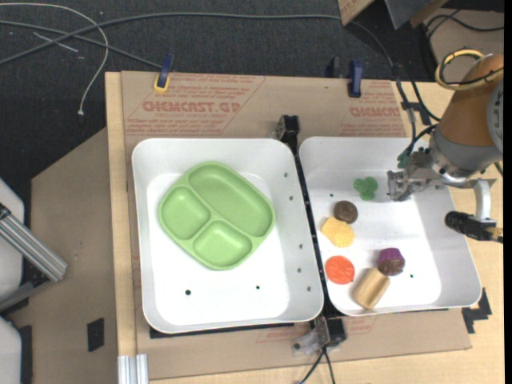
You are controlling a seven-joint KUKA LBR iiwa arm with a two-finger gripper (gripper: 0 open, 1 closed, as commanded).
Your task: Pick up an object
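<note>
The right bin point(448, 254) holds several small objects. A small green piece point(366, 186) lies near its far side. A brown round piece point(346, 211) sits above a yellow lump point(338, 232). Toward the near side are an orange-red disc point(340, 270), a purple piece point(390, 260) and a tan cylinder point(370, 287). My gripper point(399, 185) hangs low over the far part of the right bin, just right of the green piece and apart from it. I see nothing held in it.
A green divided plate point(216, 214) lies in the left bin point(160, 294). The grey arm with its orange band point(468, 110) reaches in from the right, over the right bin's far corner. A black part point(472, 225) juts over the right rim.
</note>
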